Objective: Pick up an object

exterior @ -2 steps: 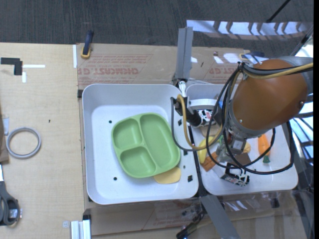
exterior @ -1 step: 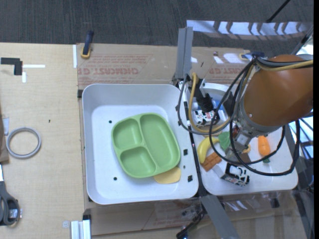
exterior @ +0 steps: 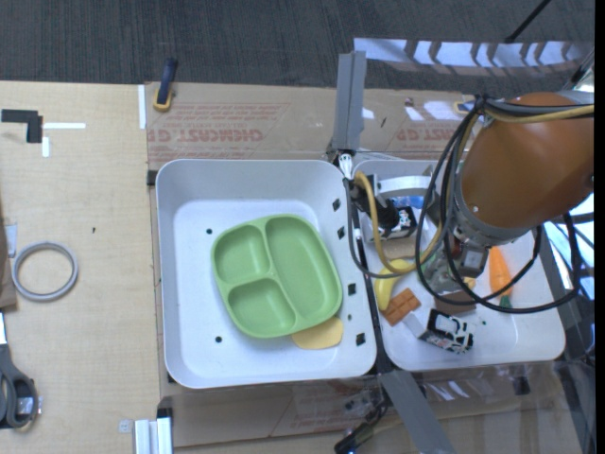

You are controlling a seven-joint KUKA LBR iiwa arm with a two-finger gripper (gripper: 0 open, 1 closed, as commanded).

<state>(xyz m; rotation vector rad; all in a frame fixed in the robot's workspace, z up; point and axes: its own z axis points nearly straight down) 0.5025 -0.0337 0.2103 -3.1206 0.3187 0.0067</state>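
Observation:
The arm's orange band [exterior: 529, 164] hangs over the right bin [exterior: 529, 348] and hides much of it. My gripper [exterior: 444, 280] points down into that bin, just below the band. Around it lie a yellow banana-like piece [exterior: 386, 289], a small orange-brown block [exterior: 403, 305], a black-and-white item [exterior: 447, 332] and an orange carrot [exterior: 498, 272]. A blue-and-white object [exterior: 402, 201] sits at the bin's far side. The frame does not show anything held.
The left bin [exterior: 180, 282] holds a green divided plate [exterior: 276, 275] with a yellow disc [exterior: 319, 335] poking out under its near edge. On the bench at left lie a grey ring [exterior: 43, 270] and tools. Cables [exterior: 378, 225] loop over the wall between the bins.

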